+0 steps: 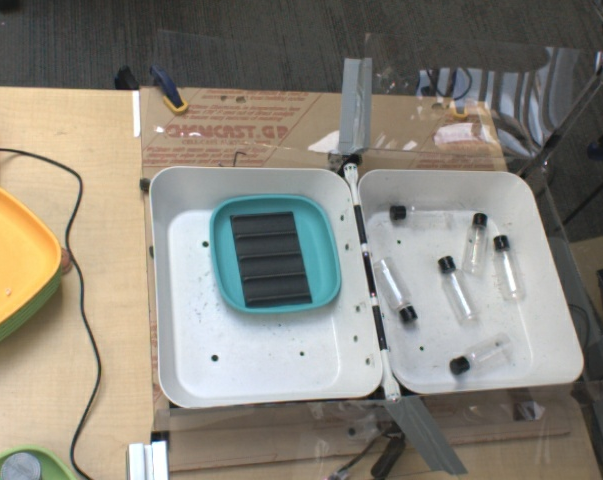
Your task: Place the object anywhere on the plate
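A teal square plate with a dark ridged insert lies in the left white bin, towards its back. The right white bin holds several clear vials with black caps. One vial lies by the bin's left wall and another near the middle. A third vial rests near the front, with others towards the back right.
Stacked orange and green dishes sit on the wooden bench at far left, with a black cable running beside them. Cardboard lies behind the bins. A metal divider post stands at the back between the bins.
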Tool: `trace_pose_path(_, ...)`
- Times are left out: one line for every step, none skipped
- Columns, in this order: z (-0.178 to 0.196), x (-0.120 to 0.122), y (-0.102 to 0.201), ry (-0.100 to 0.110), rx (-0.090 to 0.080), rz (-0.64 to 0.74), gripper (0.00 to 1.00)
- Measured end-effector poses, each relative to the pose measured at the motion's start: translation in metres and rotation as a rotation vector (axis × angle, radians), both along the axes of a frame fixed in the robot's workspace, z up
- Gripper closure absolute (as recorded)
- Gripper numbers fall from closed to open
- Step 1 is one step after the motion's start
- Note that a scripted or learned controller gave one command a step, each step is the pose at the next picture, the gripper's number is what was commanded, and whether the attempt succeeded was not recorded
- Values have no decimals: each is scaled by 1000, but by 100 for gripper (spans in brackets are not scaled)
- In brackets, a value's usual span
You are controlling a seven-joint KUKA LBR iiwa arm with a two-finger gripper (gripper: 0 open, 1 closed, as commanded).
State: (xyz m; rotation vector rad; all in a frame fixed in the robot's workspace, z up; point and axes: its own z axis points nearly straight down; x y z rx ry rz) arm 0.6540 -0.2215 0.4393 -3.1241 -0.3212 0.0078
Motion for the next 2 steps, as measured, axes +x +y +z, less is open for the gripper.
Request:
trace_pose_path(1, 0, 0, -1, 0, 1, 0)
trace_pose_path(0, 0, 0, 0, 0, 0, 0)
